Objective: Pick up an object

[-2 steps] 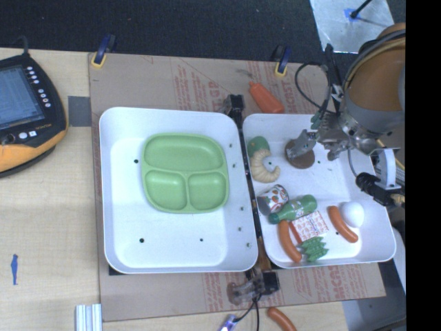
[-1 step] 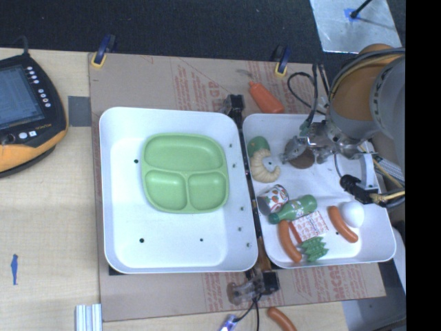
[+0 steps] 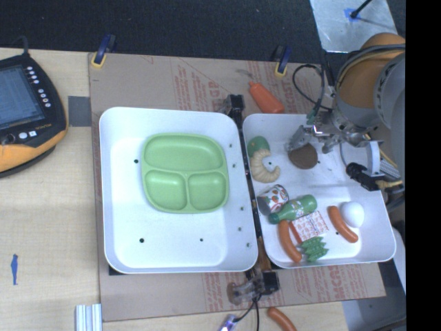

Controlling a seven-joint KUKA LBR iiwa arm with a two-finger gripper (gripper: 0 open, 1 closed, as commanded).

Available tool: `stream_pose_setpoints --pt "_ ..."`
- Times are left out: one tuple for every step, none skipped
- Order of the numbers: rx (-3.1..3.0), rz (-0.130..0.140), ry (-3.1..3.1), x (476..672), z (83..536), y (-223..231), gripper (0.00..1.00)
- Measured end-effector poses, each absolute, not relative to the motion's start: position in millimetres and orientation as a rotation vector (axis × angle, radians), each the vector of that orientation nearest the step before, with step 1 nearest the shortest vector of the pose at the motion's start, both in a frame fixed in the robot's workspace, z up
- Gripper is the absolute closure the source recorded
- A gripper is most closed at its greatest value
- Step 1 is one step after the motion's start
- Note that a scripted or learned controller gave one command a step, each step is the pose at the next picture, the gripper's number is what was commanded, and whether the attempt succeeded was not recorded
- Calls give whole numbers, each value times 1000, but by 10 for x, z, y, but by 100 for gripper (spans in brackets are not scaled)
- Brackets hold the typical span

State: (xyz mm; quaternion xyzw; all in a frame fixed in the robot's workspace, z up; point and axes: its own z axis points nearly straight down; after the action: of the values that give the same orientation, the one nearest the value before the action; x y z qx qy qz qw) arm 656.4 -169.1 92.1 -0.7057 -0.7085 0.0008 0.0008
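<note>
Near edge of right bin (image 3: 386, 254): two sausages, green bottle (image 3: 295, 207), white egg (image 3: 353, 213). Farther back, brown puck (image 3: 302, 157) sits approx. under my jaws (image 3: 313, 138); can't tell whether it's between them. Jaw state: cannot tell, wrist hardware blocks it. Puck looks rigid, light, smooth; I'd grip across its dia. Left bin holds green tray (image 3: 185, 171). Beyond, carrot (image 3: 265, 98) on counter.
</note>
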Motion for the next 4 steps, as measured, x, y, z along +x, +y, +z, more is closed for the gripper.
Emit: stream_pose_setpoints --pt "-2213 0 -2230 6577 1043 -1690 100" --pt "-2213 0 -2230 6576 1041 -1689 0" --pt "-2220 0 -2225 6564 920 -1965 0" --pt "-2222 -6 -2234 6585 1049 -1967 100"
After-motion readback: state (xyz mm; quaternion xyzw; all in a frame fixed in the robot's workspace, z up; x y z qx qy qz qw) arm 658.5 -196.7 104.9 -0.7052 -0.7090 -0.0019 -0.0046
